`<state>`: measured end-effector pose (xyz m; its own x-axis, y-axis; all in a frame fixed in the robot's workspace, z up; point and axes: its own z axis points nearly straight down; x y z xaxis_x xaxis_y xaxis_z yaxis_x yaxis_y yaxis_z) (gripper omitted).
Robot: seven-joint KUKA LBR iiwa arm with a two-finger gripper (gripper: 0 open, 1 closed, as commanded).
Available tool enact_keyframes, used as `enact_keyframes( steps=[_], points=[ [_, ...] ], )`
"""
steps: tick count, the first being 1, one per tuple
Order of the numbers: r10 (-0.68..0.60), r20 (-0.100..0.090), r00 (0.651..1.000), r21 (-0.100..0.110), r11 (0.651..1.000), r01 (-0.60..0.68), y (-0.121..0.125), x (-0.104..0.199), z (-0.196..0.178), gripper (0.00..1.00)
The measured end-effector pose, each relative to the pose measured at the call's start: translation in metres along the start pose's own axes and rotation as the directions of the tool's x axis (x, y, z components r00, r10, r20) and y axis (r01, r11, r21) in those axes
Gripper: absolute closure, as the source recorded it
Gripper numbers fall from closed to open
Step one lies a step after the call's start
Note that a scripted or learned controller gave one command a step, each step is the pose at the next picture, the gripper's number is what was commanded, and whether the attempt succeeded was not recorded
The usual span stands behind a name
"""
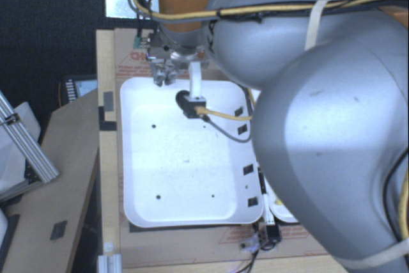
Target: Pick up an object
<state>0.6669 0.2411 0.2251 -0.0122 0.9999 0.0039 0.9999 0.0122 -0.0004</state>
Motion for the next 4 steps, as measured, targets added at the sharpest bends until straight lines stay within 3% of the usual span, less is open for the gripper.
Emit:
enact_keyframes(
  steps=[1,2,3,4],
  points=[
    [0.007,0.003,1.000,-0.002,1.000,-0.007,0.002,-0.006,-0.002,0.00],
    [0.008,0.006,1.000,0.006,1.000,-0.008,0.000,-0.008,0.116,0.00],
    [0.005,-0.002,1.000,-0.017,1.000,-0.005,-0.004,-0.006,-0.064,0.00],
    [0.001,0.002,1.000,-0.005,1.000,-0.001,-0.005,-0.006,-0.063,1.00]
  ],
)
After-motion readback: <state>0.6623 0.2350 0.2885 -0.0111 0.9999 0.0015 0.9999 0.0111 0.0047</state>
